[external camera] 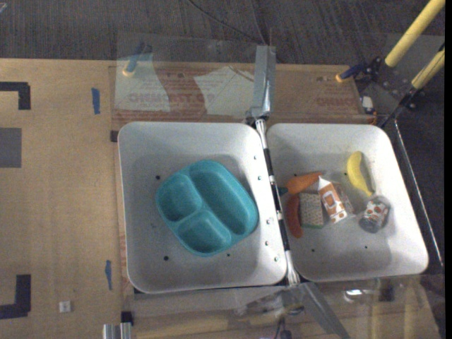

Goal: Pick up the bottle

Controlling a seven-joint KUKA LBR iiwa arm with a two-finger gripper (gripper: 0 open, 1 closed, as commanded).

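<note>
Bottle (374,215) in right bin (402,260), small and greyish, just below banana (359,173) (claw's grip cannot be told)

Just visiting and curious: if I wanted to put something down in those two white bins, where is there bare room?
The left bin has bare floor all around the teal divided tray, widest along its near and left walls. The right bin is crowded mid-floor, where the banana, carton, orange pieces and small bottle cluster; its near strip and far-left corner are bare.
</note>
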